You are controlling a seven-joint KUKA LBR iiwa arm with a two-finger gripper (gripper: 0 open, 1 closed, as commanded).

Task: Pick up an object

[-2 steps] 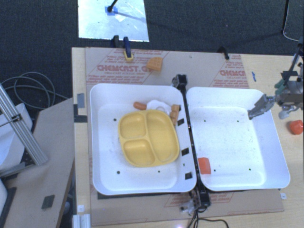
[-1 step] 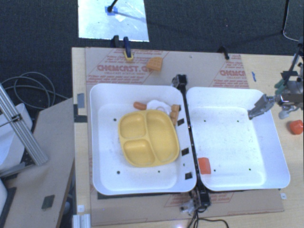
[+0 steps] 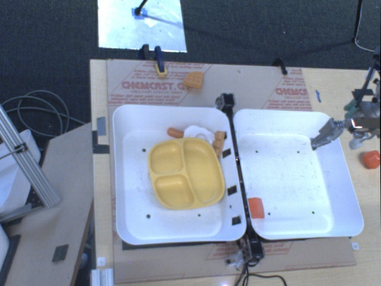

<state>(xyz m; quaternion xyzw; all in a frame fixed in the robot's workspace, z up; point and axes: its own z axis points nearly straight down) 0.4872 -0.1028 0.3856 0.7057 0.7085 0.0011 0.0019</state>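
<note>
A yellow divided plate [image 3: 186, 173] lies in the left bin [image 3: 128, 159]. Behind it sit a small orange sausage-shaped piece [image 3: 175, 133], a white item [image 3: 196, 132] and a tan block [image 3: 219, 142]. An orange-red cube [image 3: 255, 207] rests near the front left corner of the right bin [image 3: 333, 219]. My gripper [image 3: 324, 137] hangs over the right bin's far right side, well away from the cube, and nothing shows in it.
A tan waffle-like piece [image 3: 193, 80] lies on the bench behind the bins, near a yellow and blue clamp [image 3: 159, 61]. Another orange-red piece [image 3: 370, 158] sits outside the right bin at the far right. A shiny sheet [image 3: 141, 16] lies further back.
</note>
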